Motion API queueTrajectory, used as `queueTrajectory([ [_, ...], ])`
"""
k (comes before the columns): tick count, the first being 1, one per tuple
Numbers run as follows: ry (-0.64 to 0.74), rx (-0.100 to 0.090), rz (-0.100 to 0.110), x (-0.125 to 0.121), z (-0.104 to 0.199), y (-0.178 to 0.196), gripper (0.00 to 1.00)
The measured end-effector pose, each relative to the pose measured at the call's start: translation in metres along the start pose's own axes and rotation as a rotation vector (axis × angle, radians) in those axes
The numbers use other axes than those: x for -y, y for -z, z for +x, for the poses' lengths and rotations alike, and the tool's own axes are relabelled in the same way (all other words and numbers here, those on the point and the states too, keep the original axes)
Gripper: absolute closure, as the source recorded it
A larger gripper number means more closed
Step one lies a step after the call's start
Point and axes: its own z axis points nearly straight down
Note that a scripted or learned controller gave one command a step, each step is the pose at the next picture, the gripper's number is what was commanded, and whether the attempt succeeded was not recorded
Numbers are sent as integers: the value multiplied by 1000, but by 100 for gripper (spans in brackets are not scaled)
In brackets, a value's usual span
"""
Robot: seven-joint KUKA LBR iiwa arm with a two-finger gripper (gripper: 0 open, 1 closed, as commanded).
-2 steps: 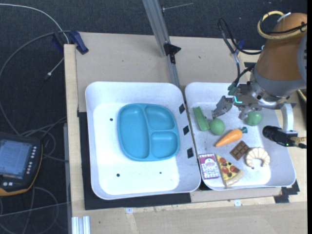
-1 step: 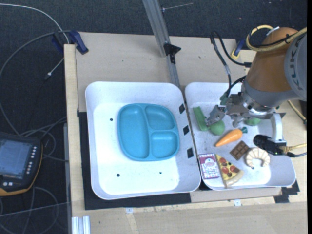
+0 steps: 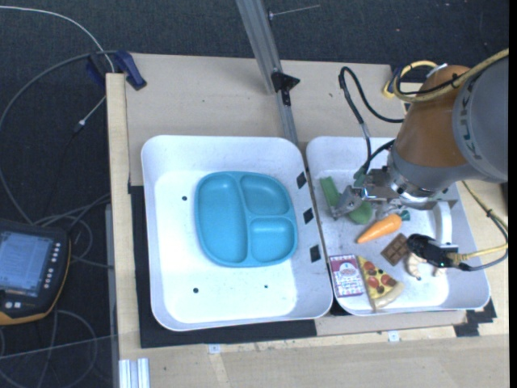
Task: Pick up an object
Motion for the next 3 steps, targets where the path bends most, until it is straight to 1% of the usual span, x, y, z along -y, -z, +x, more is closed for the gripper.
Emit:
queueTrajectory([
  [1, 0, 0, 1, 1, 1, -53, 0],
  [2, 0, 0, -7, -1, 1, -39, 100],
  [3, 0, 3, -13, 3, -6, 9, 100],
])
